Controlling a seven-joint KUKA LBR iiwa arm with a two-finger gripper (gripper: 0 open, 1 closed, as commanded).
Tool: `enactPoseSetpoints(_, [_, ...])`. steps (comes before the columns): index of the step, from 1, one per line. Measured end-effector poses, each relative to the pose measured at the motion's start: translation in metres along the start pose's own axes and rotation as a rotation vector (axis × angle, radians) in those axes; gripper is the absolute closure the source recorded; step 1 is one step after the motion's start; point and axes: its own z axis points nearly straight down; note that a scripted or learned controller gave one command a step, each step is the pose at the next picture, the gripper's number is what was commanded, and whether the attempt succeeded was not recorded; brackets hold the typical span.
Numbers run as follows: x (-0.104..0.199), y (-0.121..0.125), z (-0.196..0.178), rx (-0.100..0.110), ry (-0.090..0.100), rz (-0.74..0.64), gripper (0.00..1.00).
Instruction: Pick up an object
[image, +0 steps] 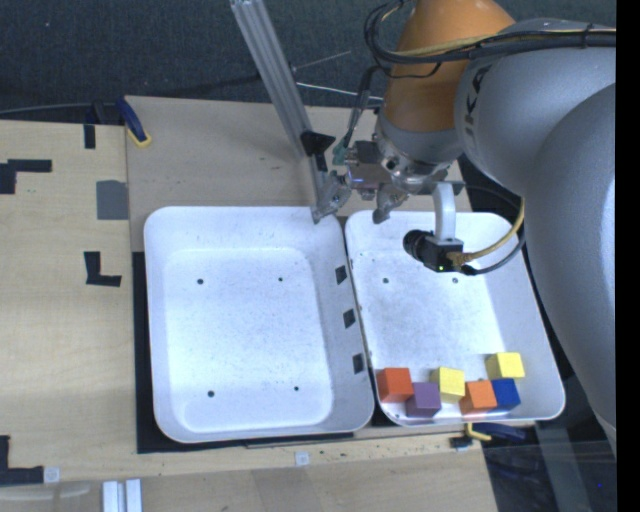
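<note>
Several small blocks lie along the near edge of the right bin (520, 300): an orange one (395, 383), a purple one (426, 398), a yellow one (451, 383), another orange (480, 396), a blue one (506, 394) and a second yellow (506, 365). My gripper (354, 208) hangs over the far end of the ridge between the two bins, well away from the blocks. Its fingers stand apart, open, with nothing between them.
The left bin (160, 300) is a bare white tray. A slanted metal rail (275, 75) rises behind the bins near the gripper. A black sensor unit (432, 250) with a cable hangs off the wrist over the right bin. The large grey arm covers the right side.
</note>
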Motion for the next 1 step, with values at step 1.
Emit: enactPoseSetpoints(1, [0.0159,-0.0444,-0.0645,0.003,0.002,-0.001,0.0])
